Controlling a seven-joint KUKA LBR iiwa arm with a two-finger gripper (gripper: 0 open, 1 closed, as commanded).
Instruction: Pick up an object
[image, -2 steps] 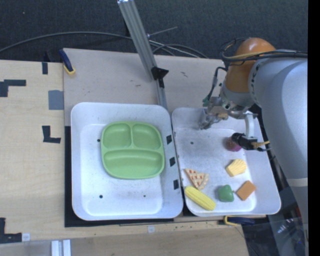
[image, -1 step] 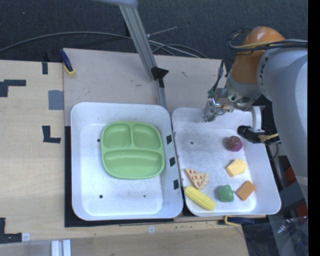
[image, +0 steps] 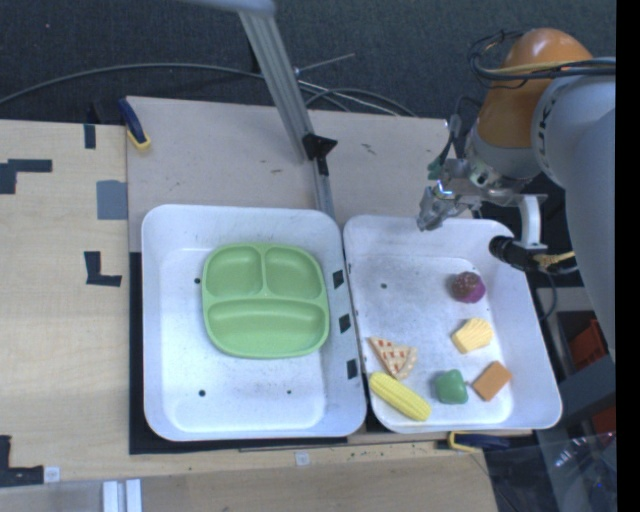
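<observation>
A grey robot arm with an orange band reaches in from the right, its two-finger gripper (image: 432, 218) hanging at the far rim of the right shallow white bin (image: 400, 250). Whether the fingers are apart or together cannot be told; nothing is seen between them.

No brand, label or writing can be read anywhere.

All the toy food lies nearer the camera than the fingers, well apart from them. A round dark purple fruit (image: 467, 287) is closest. Beyond it sit a yellow ridged wedge (image: 472, 335), an orange block (image: 491, 380), a green pepper-like piece (image: 450, 387), a yellow corn cob (image: 400, 397) by the near rim, and a pizza-like slice (image: 393, 356).

Bare bin floor lies directly below and left of the fingers.

The left white bin (image: 170, 300) holds a green plastic divided plate (image: 266, 300).
</observation>
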